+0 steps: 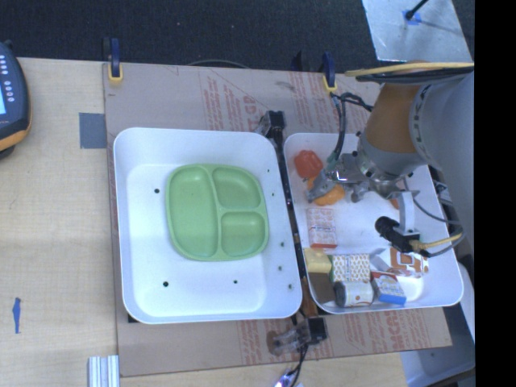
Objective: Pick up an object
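On the bench [56, 240] the left bin [137, 289] holds a green divided plate [216, 212], lying flat and well apart from the arm. The right bin [439, 293] is the crowded one: a red-orange piece [307, 164] at its far left corner, a white packet [322, 228] below it, then a yellow block [318, 261], a patterned box [351, 267], a dark-capped can [353, 294] and a small carton [401, 285] bunched along the near wall.

The tool [329, 185] hangs low over the far left of that bin, just beside the red-orange piece and an orange bit beneath it (whether it is open or closed I cannot tell, since the wrist hides it). Nothing is visibly between its tips.

The likely trouble is the bin wall close by: a grasp there may clip the rim, or nudge the piece aside and come up bare.
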`<state>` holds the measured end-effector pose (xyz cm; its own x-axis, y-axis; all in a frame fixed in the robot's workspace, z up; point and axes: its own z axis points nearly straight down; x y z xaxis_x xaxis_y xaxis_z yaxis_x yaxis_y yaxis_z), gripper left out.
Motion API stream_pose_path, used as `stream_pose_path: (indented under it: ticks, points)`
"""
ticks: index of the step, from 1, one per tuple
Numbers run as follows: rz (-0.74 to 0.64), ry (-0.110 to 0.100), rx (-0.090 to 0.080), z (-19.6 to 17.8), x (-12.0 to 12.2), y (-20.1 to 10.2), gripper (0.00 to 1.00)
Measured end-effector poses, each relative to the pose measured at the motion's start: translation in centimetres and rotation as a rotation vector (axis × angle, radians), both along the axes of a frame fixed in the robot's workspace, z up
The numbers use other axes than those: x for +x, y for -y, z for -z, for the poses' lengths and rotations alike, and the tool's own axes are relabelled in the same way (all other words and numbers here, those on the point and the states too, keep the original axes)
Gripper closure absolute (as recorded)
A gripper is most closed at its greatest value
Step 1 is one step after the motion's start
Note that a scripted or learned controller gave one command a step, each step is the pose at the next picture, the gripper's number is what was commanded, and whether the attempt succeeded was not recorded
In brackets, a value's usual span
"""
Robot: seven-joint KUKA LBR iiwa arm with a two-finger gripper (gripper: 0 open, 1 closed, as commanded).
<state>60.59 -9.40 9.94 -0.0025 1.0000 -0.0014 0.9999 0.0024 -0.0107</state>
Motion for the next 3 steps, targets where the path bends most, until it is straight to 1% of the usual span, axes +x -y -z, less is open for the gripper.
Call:
stream_pose_path:
  ticks: [1, 2, 3]
  points:
    - [-0.006, -0.009, 0.006, 0.9, 4.9, 0.7, 0.0]
    - [-0.001, 0.0, 0.002, 0.8, -2.7, 0.4, 0.0]
    - [-0.003, 0.013, 0.001, 0.7, 3.4, -0.1, 0.0]
